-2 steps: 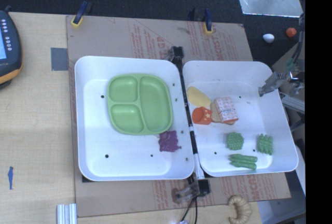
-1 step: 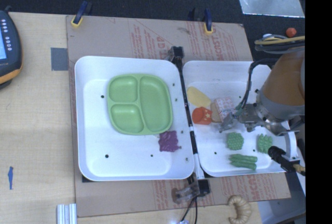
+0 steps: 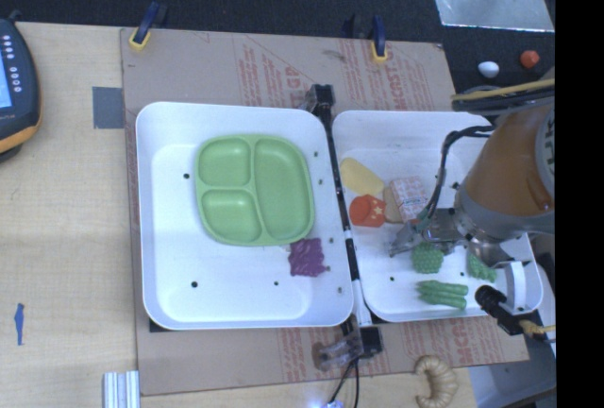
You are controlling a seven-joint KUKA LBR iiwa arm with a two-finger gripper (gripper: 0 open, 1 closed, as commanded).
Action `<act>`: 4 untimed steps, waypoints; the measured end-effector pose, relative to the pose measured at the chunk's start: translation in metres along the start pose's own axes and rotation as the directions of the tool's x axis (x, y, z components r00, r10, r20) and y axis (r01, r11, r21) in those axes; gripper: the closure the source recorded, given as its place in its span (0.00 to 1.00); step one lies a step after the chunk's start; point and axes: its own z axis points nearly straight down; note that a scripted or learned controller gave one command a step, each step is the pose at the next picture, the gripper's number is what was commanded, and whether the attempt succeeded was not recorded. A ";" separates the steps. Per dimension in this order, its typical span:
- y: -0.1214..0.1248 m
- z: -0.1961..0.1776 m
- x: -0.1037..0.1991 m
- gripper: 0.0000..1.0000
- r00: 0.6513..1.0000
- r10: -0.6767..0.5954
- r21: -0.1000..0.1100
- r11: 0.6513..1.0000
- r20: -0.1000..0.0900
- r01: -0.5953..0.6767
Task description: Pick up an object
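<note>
Now | gripper (image 3: 415, 239): grip state unclear | over knobbly green toy (image 3: 427, 258) | right bin (image 3: 396, 307): glossy white plastic

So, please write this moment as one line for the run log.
arm: over right bin | gripper: low beside green broccoli-like toy, grasp unclear | left bin: green divided plate, purple toy | pick: not confirmed

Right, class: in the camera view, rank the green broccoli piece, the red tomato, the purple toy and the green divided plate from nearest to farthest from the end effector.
1. Green broccoli piece, right bin, just beside the end effector.
2. Red tomato, right bin, towards the divider.
3. Purple toy, left bin, near the divider.
4. Green divided plate, left bin, farthest.
</note>
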 end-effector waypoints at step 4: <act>0.016 -0.001 0.017 0.00 1.000 -0.005 -0.002 1.000 0.000 0.005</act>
